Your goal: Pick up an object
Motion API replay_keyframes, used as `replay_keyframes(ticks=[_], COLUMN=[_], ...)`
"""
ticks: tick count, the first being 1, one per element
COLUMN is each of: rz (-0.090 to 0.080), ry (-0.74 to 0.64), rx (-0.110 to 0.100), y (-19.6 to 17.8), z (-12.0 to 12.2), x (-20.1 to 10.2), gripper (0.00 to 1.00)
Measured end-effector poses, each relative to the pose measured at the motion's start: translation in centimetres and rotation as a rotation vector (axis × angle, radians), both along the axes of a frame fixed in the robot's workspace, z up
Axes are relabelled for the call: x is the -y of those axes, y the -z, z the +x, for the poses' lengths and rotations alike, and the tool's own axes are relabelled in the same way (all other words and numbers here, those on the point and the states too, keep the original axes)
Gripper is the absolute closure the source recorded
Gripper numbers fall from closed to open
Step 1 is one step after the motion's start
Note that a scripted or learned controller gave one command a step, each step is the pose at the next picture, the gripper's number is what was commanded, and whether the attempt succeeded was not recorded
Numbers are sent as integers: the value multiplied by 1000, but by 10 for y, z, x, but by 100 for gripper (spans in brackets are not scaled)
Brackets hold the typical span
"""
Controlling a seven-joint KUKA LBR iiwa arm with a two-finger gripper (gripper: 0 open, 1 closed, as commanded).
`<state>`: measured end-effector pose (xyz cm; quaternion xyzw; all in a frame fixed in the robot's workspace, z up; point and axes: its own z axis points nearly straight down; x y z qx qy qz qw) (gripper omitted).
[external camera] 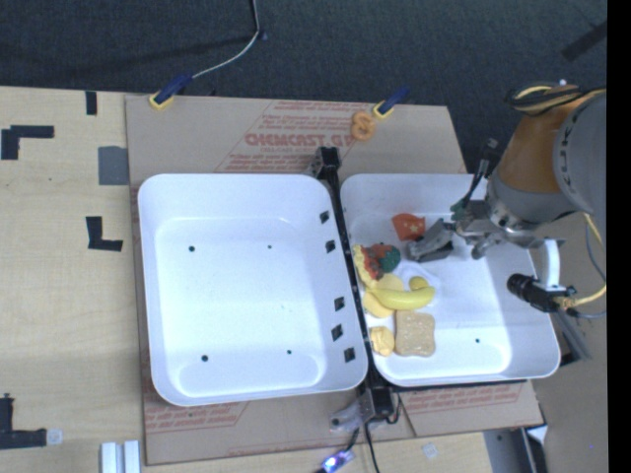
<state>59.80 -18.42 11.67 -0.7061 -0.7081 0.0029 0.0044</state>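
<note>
Inside right bin — banana, bread slice; gripper fingers' state unclear.

A dark carpet covers the floor at twelve o'clock. A thin white cable runs across it. A light wood bench fills nine o'clock. A brown cardboard sheet with red letters lies in the middle.

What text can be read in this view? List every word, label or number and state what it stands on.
"CHEMCAST" and a few more letters too blurred to settle: large red print on the brown cardboard sheet under the two bins.
Smaller red lines beneath it on the same sheet: too blurred to read.
Nothing else shows readable text.
</note>
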Motion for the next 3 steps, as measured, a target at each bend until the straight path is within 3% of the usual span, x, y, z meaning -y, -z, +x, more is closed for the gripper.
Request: replay_keyframes(ticks=[1,2,3], rz=[-3,-3,1], ry=[-1,0,-5], rx=[9,11,10], y=[35,21,-72], z=[24,24,-25], x=[-25,-24,-119], gripper=[0,100,100])
